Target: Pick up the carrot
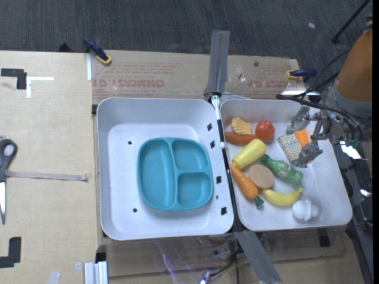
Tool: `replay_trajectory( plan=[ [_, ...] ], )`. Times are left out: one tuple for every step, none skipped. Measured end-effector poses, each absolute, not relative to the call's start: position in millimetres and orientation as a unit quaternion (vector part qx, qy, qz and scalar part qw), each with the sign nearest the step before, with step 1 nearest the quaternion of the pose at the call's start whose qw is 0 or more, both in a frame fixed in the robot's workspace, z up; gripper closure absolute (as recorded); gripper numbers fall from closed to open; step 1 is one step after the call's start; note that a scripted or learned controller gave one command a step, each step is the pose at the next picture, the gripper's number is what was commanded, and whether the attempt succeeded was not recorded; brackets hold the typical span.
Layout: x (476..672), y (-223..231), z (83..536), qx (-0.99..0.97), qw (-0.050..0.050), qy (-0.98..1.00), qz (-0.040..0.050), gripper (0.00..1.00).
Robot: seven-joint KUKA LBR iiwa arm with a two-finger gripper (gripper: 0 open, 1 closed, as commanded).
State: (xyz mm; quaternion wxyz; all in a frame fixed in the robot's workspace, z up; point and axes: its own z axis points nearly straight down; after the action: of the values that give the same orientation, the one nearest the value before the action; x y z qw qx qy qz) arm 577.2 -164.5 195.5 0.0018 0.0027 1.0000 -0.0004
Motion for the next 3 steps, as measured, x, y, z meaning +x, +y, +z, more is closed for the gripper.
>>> replay_trajectory(
  plan=[
    [615.5, -198.2, 93.2, 0.011, 0.002, 1.0, -0.0008, 0.0],
    [617.5, -195.4, 103.5, 0.008, 0.004, 1.0, -0.0003, 1.0],
    [617.6, -196.2, 103.9, 0.008, 0.005, 1.0, -0.0009, 0.0]
  ],
)
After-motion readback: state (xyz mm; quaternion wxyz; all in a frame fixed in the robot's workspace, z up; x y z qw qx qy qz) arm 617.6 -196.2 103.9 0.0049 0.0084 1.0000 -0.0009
